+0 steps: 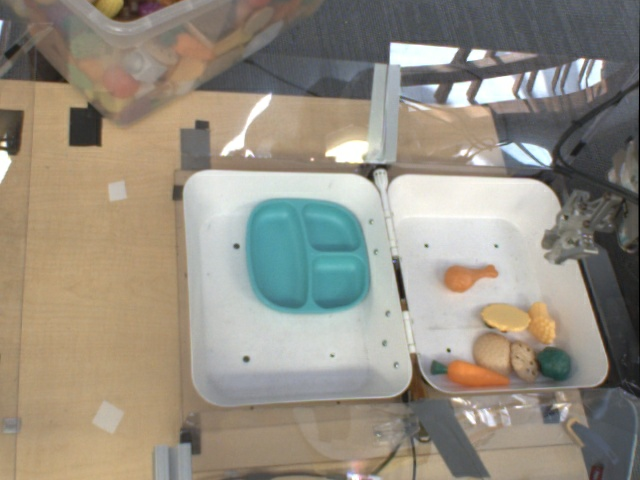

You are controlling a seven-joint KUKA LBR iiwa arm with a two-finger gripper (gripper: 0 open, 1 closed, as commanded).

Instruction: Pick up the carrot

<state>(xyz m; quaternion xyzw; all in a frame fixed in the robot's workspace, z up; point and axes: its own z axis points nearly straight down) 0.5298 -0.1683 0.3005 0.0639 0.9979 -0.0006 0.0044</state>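
Counter [90, 298]: pale wood, carrying two shallow white bins side by side.
Clear tub [150, 28]: at the far left corner, tilted, packed with mixed toy foods.
Left bin [215, 358]: holds one teal divided plate [308, 255], lying flat near the bin's middle.
Right bin [470, 208]: its far half is bare; the toys gather in the near right corner.
Orange drumstick [468, 277]: lies alone near the middle of the right bin.
Carrot [474, 374]: lies flat along the near wall of the right bin, green end to the left, orange tip to the right, touching the tan potato [491, 350] behind it.
Other toys: a yellow slice [505, 317], a corn piece [542, 321], a speckled brown piece [523, 360] and a dark green piece [554, 364], clustered just right of the carrot.
Pincer [572, 230]: at the right rim of the right bin, well apart from the carrot, which lies nearer the camera and to its left; cannot tell how wide it stands; nothing seen in it.
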